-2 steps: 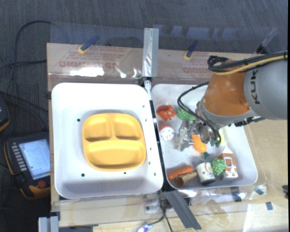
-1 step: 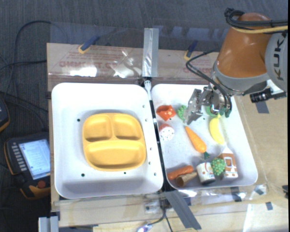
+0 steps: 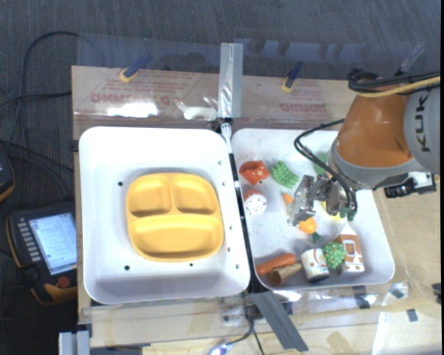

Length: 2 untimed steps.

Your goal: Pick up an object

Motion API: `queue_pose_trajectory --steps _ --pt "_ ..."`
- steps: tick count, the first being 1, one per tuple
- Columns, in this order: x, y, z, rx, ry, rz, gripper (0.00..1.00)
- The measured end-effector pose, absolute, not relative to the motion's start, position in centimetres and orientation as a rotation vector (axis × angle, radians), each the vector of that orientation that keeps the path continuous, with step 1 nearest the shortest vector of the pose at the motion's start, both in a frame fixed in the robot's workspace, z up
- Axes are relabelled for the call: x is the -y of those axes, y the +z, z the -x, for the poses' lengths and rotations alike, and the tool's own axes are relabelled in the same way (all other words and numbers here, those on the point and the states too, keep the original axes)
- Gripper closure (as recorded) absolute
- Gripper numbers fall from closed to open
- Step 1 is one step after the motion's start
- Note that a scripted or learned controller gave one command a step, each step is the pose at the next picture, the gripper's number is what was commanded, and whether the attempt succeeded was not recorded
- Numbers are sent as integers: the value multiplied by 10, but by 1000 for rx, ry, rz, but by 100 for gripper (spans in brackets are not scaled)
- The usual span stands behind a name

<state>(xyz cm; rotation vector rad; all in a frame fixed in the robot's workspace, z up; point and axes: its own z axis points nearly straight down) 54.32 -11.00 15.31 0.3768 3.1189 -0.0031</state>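
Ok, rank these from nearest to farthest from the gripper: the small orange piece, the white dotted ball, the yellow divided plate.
1. Small orange piece, just below the gripper.
2. White dotted ball, to the gripper's left in the same bin.
3. Yellow divided plate, in the left bin.

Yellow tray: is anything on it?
Empty. The yellow tray in the left bin shows bare compartments, all yellow.

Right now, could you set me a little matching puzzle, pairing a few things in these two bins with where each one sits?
Things:
1. yellow divided plastic tray
2. red tomato-shaped toy
3. orange carrot-shaped toy
4. small white ball with red dots

Places:
A. right bin, near front wall
B. left bin, middle
C. right bin, just below the tomato toy
D. right bin, far left corner

Pairs: 1-B, 2-D, 3-A, 4-C
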Motion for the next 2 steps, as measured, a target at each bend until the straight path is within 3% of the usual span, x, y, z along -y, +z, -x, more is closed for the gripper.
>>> queue_pose_trajectory --steps 1,2 --pt "93 272 -584 -3000 -3 -923 100" --pt "27 249 -643 -3078 0 -617 100"
